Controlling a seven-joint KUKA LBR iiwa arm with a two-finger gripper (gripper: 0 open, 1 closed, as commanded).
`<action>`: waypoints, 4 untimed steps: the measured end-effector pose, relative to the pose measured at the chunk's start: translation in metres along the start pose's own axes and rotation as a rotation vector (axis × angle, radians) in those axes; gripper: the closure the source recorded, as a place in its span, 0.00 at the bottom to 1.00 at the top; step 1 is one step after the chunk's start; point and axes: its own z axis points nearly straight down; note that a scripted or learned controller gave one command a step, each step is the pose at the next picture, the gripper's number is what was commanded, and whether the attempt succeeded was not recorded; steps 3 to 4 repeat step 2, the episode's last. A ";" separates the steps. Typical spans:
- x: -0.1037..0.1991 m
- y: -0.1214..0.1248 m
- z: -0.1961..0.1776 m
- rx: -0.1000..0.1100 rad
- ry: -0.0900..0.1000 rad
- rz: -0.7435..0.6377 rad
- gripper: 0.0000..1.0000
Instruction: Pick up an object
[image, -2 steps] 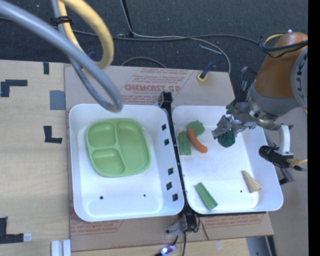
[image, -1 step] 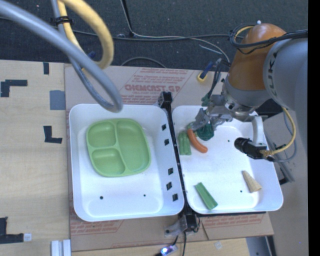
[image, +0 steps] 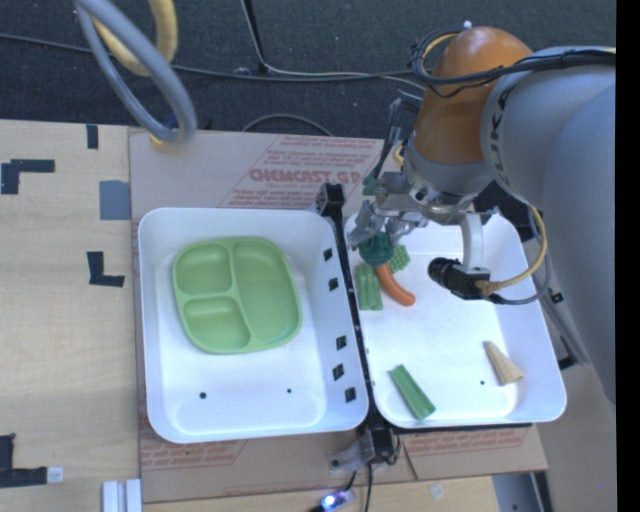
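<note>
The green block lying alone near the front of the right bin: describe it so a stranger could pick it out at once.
Start at the right bin. Along its front edge, near the divider, lies a flat green block, slanted. Unlike the green pieces and carrot clustered below the gripper, it lies alone, left of the tan cone.

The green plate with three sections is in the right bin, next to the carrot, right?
Not quite. The camera view shows the green three-section plastic plate in the left white bin; the orange carrot lies in the right white bin.
</note>
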 end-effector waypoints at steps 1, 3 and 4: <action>0.046 0.012 0.016 0.002 -0.001 0.001 1.00; 0.099 0.018 0.026 0.001 -0.002 0.001 1.00; 0.099 0.018 0.026 0.001 -0.002 0.001 1.00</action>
